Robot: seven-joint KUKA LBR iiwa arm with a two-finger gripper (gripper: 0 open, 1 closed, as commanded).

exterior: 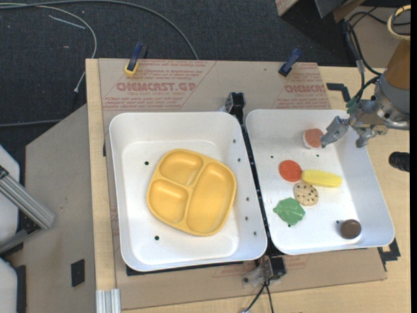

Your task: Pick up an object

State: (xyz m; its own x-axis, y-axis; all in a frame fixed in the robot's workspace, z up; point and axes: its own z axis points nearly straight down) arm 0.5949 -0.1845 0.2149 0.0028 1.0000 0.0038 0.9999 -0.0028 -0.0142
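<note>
My claw point(347, 132) hangs open at the right bin's point(374, 194) two o'clock corner, empty — probably lined up on the pinkish round piece point(313, 137) just at its nine o'clock. The yellow corn-like piece point(322, 178) lies mid-bin, long axis roughly three-to-nine — easiest gripped across that axis, I'd judge.

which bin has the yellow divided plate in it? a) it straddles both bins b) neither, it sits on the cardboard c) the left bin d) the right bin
c) The yellow divided plate lies flat inside the left bin, while the right bin holds the small food items such as the yellow corn-like piece and the green leaf.
</note>
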